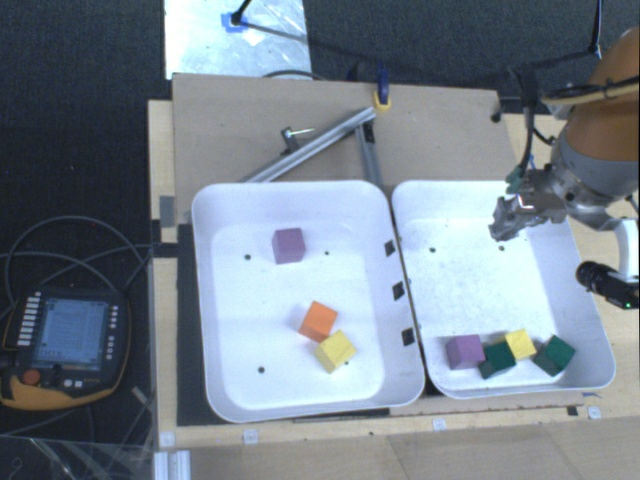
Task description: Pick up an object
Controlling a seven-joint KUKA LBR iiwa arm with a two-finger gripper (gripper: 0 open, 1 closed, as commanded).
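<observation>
My gripper [505, 220] hangs over the back right part of the right bin [455, 203], well above the floor, with nothing seen between its fingers. In that bin's front right corner lie a purple block [464, 350], a dark green block [496, 358], a yellow block [520, 344] and another green block [554, 354]. The left bin [220, 218] holds a purple block [288, 245] near its back, and an orange block [318, 320] touching a yellow block [335, 350] near its middle front.
A metal bar [310, 146] lies at a slant on the brown board behind the bins. A teach pendant [65, 336] with cables sits on the floor at the left. A black cylinder [600, 280] on the arm sticks out over the right bin's right rim.
</observation>
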